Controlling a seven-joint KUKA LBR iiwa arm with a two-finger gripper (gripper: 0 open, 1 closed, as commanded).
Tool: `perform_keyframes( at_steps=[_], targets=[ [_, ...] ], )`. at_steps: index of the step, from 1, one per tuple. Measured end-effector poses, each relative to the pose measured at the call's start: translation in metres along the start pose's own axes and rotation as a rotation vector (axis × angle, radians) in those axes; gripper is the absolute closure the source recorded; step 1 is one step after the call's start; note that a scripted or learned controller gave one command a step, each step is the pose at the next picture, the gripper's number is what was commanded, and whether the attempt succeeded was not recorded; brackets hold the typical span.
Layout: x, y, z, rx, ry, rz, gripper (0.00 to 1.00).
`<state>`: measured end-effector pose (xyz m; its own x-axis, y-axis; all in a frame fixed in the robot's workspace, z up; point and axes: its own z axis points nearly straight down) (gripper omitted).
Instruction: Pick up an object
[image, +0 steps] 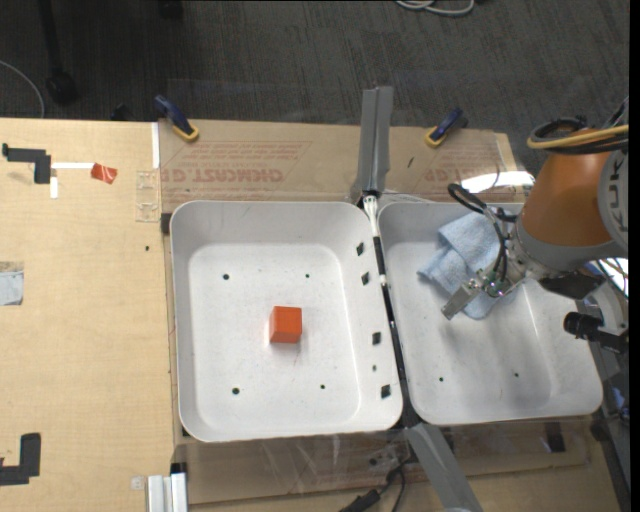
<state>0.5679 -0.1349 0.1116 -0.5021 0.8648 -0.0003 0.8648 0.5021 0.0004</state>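
A red cube (286, 325) rests near the middle of the left bin (200, 300). In the right bin (540, 390), a crumpled light blue cloth (458, 248) lies toward the back left. My gripper (468, 297) is low over the cloth's front edge, and a bit of blue cloth shows just under and beside it. Whether it is touching or holding the cloth is unclear. The arm's orange band (565, 200) sits above the right bin's back right part and hides some of the cloth.
A grey divider post (375, 140) stands between the bins at the back. Cardboard (260, 165) with blue-and-yellow clamps (178, 120) lies behind them. A wooden board (70, 300) lies to the left. Cables (590, 325) hang at the right bin's right rim.
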Motion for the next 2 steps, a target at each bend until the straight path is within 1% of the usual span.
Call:
perform_keyframes(
  at_steps=[1,2],
  targets=[
    [0.0163,0.0229,0.0193,-0.001,0.000,0.039,0.00],
    [0.0161,0.0228,0.0192,-0.001,0.000,0.039,0.00]
  ],
)
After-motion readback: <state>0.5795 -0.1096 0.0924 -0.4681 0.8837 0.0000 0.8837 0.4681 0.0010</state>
